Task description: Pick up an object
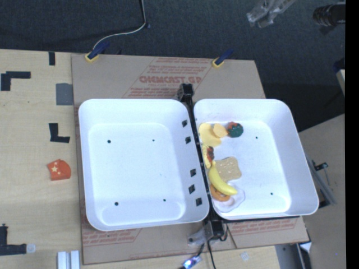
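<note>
Gripper (268, 10) hangs high above right bin (280, 150) (jaw state unclear); banana (220, 182) lies inside

Even, fairly bright light falls from overhead. The two white bins (134, 167) verge on overexposed, their floors nearly featureless, with only soft shading along the walls. Above the bins, the dark background is dim and grainy, and the tool (263, 13) there looks blurred.
</note>
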Available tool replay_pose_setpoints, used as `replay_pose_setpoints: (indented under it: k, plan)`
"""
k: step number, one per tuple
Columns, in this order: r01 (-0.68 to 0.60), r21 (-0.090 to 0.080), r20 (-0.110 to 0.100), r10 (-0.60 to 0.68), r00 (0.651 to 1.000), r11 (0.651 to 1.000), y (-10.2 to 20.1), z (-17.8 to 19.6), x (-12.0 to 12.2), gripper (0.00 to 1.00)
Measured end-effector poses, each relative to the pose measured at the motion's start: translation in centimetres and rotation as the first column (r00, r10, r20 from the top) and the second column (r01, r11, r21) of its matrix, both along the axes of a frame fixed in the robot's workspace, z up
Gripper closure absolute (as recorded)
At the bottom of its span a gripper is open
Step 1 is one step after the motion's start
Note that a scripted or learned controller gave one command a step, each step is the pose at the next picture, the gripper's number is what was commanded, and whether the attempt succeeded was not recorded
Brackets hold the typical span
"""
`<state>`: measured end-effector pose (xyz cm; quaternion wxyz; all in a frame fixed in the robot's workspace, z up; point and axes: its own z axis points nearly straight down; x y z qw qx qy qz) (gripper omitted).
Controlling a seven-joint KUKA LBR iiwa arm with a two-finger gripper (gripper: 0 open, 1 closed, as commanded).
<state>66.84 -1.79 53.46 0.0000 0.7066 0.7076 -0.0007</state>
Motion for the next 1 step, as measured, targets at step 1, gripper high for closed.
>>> replay_pose_setpoints:
  k: [1]
  plan:
    - [0.007,-0.001,0.000,-0.007,1.000,1.000,-9.46,-0.03,-0.04,1.00]
